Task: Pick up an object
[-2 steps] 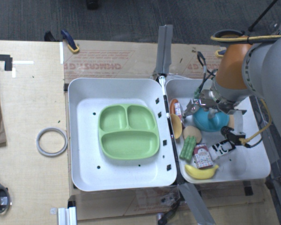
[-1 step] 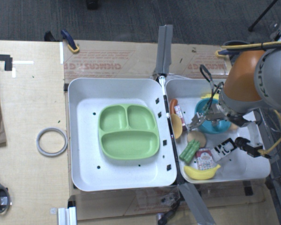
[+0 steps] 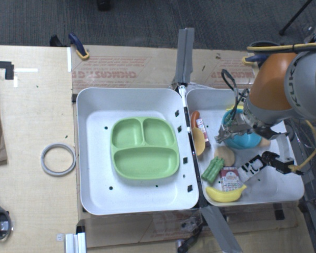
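Observation:
My gripper (image 3: 225, 133) hangs low in the right bin (image 3: 284, 191), at the left rim of a blue bowl (image 3: 246, 139). The wrist and the orange-banded arm cover much of the bowl. Just below the gripper lies a tan round piece (image 3: 226, 155). Left of it lie a red bottle with a white label (image 3: 199, 125) and a yellow-brown piece (image 3: 199, 142). Nearer the front are a green block (image 3: 213, 169), a small red and white box (image 3: 230, 179) and a yellow banana (image 3: 225, 194). A black and white object (image 3: 255, 164) lies to the right of the box.
The left bin (image 3: 89, 141) holds a green divided plate (image 3: 145, 147). A grey ring (image 3: 58, 158) lies on the bench to the left of the bins. A blue clamp (image 3: 78, 46) sits at the back. Cables hang beside the arm at the right.

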Tool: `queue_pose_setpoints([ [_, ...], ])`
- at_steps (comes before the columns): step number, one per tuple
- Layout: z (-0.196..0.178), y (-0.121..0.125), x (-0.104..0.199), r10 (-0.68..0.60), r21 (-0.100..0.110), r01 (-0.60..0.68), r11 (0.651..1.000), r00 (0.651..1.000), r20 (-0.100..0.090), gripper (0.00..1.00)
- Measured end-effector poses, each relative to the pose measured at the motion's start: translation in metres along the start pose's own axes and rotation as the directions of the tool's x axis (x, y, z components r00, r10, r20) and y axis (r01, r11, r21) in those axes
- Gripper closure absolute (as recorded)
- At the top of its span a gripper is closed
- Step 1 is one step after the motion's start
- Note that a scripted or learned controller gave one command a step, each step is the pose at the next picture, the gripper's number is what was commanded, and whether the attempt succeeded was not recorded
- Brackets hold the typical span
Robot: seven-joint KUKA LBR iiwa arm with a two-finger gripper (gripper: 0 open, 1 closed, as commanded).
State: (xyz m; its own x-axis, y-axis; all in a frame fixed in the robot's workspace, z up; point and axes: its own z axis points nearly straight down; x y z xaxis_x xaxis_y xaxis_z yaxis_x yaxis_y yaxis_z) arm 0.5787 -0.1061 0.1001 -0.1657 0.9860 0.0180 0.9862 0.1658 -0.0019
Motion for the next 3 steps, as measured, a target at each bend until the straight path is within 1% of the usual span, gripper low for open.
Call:
queue_pose_setpoints([
  [1,0.003,-0.004,-0.006,0.007,0.008,-0.007,1.000,1.000,0.006,0.00],
  [2,0.009,0.040,-0.021,0.056,-0.002,-0.056,0.998,0.998,0.018,0.00],
  [3,0.000,0.046,-0.008,0.044,-0.001,-0.044,0.999,0.999,-0.005,1.00],
])
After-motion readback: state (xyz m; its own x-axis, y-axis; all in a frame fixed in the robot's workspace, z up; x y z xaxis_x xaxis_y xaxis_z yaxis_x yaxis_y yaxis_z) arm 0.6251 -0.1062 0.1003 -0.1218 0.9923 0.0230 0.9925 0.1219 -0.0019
